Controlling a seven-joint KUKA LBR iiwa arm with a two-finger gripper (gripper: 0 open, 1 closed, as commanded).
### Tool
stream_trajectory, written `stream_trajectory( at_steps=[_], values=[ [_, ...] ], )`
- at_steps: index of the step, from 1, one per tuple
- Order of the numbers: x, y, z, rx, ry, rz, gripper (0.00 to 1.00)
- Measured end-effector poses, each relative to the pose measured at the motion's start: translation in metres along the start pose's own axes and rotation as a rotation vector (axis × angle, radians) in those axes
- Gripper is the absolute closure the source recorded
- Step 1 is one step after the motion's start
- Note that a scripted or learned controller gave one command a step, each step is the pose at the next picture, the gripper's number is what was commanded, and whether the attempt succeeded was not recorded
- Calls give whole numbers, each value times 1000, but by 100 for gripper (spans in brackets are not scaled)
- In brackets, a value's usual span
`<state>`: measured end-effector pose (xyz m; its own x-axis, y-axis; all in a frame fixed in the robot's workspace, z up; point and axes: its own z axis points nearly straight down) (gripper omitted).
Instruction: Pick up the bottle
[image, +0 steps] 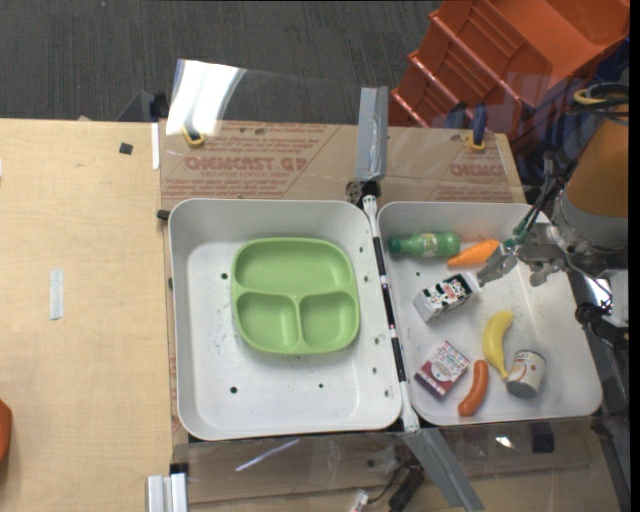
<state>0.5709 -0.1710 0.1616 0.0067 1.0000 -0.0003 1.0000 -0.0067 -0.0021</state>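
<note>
The bottle (425, 244) is small and green with a yellowish label. It lies on its side near the back left corner of the right bin (560, 405). Its cap points left, toward the divider between the bins. An orange carrot (472, 253) lies just to the right of it, almost touching its base. My gripper (503, 260) hangs over the right bin, to the right of the carrot and well short of the bottle. Nothing shows held in it. The grey arm with its orange band (600, 185) reaches in from the right edge.
The right bin also holds a milk carton (445, 296), a banana (496, 340), a red sausage (473, 388), a small pink box (442, 368) and a can (527, 372). A green divided plate (296, 295) sits in the left bin (200, 400).
</note>
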Motion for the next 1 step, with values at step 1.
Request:
stream_trajectory(
  at_steps=[1],
  values=[
    [-38,-39,71,0,3,-53,0]
  ],
)
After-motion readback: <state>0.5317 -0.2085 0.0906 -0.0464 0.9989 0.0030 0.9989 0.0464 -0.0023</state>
